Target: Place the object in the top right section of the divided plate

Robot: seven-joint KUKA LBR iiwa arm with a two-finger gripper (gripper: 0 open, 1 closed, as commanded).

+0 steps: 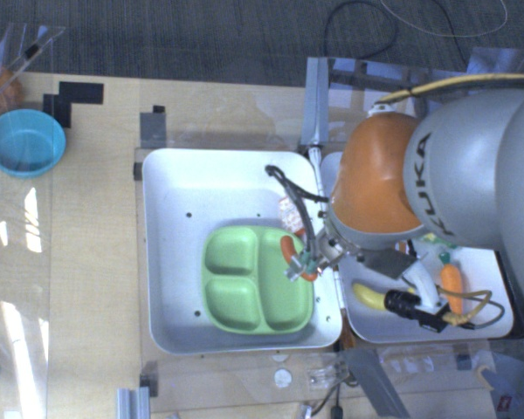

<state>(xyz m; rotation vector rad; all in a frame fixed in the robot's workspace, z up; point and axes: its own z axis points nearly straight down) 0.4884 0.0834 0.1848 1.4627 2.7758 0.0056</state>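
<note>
Fingers (302, 264) over the green plate's (244, 286) right edge, gripping a small orange-red object (287, 248).
The object sits at the plate's upper right rim, beside the large right section.

The arm (454, 173) hides most of the right bin (498, 326); the banana (367, 297) shows only partly.

Green divided plate (244, 279), three sections, flat in the left white bin, toward its five o'clock corner. Small orange-red object (287, 248), elongated, at the plate's two o'clock edge, over the long right section's upper end.
</note>
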